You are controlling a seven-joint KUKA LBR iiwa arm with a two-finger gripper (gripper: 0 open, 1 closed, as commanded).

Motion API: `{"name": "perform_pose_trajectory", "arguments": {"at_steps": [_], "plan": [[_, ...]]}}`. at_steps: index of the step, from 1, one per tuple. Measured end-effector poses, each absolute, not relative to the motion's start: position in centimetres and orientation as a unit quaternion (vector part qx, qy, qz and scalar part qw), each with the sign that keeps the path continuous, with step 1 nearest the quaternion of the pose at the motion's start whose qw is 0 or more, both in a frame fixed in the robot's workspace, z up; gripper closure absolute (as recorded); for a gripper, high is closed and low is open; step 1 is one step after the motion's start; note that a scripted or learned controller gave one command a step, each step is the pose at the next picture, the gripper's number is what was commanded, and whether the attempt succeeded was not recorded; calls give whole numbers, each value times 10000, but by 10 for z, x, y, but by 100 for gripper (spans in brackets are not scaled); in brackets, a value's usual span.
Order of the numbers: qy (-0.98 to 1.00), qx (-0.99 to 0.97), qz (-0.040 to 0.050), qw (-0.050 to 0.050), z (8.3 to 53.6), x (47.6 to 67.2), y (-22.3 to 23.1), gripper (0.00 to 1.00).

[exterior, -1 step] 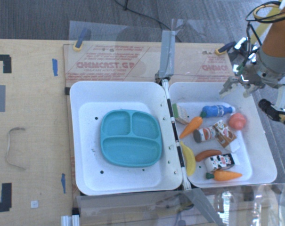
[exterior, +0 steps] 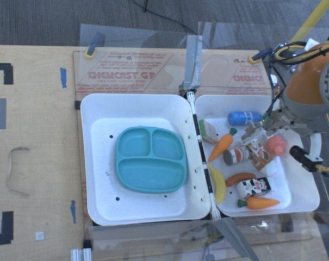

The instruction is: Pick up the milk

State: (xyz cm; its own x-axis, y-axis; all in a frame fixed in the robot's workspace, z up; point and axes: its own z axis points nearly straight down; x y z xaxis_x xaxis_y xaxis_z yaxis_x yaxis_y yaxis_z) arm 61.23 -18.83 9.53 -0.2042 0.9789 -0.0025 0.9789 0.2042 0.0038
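The milk [exterior: 253, 187] is a small white carton with black cow patches. It lies on its side near the front of the right bin [exterior: 303, 197], between a brown sausage [exterior: 240, 178] and an orange carrot [exterior: 261, 203]. My gripper [exterior: 255, 129] hangs over the middle of the same bin, well behind the milk and apart from it. It is just above a brown snack box [exterior: 258, 156] and next to a red ball [exterior: 275, 145].
The right bin also holds a blue bottle [exterior: 244, 117], a second carrot [exterior: 222, 146], a small can [exterior: 236, 155], a banana [exterior: 219, 184] and a small pale carton [exterior: 209, 130]. A teal divided plate [exterior: 151, 160] lies in the left bin [exterior: 99, 145].
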Motion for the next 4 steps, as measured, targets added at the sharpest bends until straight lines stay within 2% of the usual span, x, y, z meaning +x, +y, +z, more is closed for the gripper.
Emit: {"name": "perform_pose_trajectory", "arguments": {"at_steps": [1, 2, 3, 4], "plan": [[7285, 6851, 27, 43, 89, 547, -175, 0], [7537, 6572, 4, 25, 98, 536, -210, 0], [7332, 6798, 123, 101, 95, 493, -215, 0], [7139, 7002, 23, 46, 89, 482, -199, 0]]}}
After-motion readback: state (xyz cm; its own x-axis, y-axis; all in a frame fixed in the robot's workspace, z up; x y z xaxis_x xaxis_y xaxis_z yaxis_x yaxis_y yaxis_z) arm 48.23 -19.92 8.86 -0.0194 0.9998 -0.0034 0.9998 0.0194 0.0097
